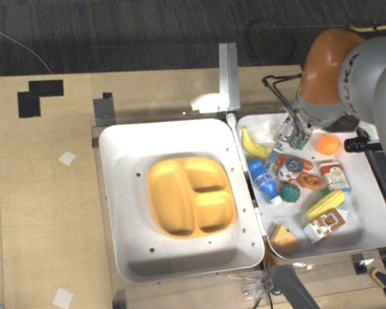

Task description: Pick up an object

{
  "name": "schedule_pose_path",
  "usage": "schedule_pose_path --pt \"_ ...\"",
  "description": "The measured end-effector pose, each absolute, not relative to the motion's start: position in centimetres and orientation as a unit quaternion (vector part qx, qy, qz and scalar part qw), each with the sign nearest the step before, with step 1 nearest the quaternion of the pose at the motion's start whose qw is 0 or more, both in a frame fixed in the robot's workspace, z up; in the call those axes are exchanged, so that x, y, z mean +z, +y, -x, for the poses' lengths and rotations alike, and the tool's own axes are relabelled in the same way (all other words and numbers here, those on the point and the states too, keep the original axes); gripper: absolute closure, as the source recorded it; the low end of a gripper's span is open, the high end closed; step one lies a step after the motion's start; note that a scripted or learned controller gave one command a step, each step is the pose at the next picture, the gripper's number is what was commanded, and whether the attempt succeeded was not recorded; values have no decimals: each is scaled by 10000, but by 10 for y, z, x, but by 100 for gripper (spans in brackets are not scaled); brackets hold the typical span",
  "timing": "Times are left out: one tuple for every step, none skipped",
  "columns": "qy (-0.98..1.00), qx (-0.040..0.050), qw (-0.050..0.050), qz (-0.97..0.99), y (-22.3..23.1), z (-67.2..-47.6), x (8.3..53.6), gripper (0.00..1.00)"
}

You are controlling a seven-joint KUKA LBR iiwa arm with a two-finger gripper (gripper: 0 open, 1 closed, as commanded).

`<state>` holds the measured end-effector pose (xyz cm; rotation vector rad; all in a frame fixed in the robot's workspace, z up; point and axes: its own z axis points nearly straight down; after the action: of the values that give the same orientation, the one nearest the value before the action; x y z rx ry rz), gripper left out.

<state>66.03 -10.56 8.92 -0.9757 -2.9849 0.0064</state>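
Gripper [293, 136] recorded low over the right bin's [377, 234] far edge, between banana [253, 144] and orange ball [327, 145]; nothing is seen held, and finger state cannot be told. Step judged: approach. A descent onto one item and a closing are called for next.

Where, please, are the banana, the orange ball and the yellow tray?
banana [254, 144]: camera view, middle of its curved body.
orange ball [327, 145]: camera view, centre of its top.
yellow tray [171, 199]: camera view, floor of its long left compartment.

Tray [187, 195] in left bin [125, 191], toys in right bin [379, 217]
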Motion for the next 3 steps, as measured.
schedule_pose_path --pt "-9704 -6 -75 2414 -117 -638 154 0" --pt "-9712 -13 -109 2382 -115 -640 166 100" --pt "-9229 -29 -126 3847 -133 -608 133 100"
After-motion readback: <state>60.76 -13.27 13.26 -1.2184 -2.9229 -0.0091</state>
